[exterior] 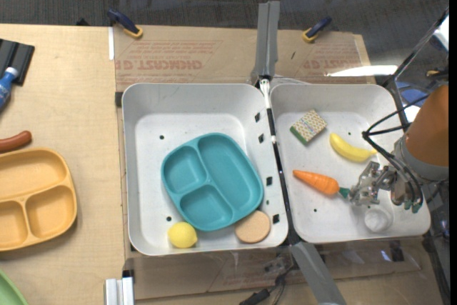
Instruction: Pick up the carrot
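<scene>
The carrot (316,182) lay in the right bin (400,228), near the middle of its floor, orange body pointing up-left and green stub toward the lower right. The gripper (365,191) hung just right of the carrot's green end, close beside it, maybe touching the stub, but nothing sat between its fingers. Whether the jaws were wide or narrow could not be told; the metal parts blurred together against the white floor. The arm (428,139), orange band showing, came in from right of the carrot over the bin's edge, with black cables looping above the wrist. A banana (349,148) lay up and right of the carrot, apart from it. A patterned sponge block (308,126) sat above the carrot, near the bin's upper left. The left bin (143,111), left of the carrot across the divider, held a teal divided plate (211,181), a yellow ball (182,234) at the plate's lower left edge and a tan round disc (253,228) at its lower right edge. Far left of the carrot, on the bench, stood an orange divided tray (32,200).
</scene>
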Controlling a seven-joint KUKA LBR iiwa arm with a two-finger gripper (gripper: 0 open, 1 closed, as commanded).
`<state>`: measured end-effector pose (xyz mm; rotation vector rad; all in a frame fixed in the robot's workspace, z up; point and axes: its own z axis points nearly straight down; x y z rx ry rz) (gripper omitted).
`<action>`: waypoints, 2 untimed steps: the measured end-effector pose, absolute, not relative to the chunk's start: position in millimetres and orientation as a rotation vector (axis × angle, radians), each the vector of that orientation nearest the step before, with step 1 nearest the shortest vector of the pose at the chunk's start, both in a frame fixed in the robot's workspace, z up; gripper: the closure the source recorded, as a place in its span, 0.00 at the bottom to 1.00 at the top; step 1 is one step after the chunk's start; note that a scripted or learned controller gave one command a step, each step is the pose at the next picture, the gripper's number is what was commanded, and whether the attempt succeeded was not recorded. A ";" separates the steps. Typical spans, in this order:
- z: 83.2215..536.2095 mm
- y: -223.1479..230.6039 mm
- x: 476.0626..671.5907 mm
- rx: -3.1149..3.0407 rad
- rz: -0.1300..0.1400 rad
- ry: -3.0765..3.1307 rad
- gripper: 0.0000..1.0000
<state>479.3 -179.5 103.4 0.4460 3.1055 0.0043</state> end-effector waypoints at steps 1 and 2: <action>91.5 -138.5 481.2 1.234 0.001 2.889 1.00; 191.5 -62.2 482.1 1.428 -0.001 2.797 1.00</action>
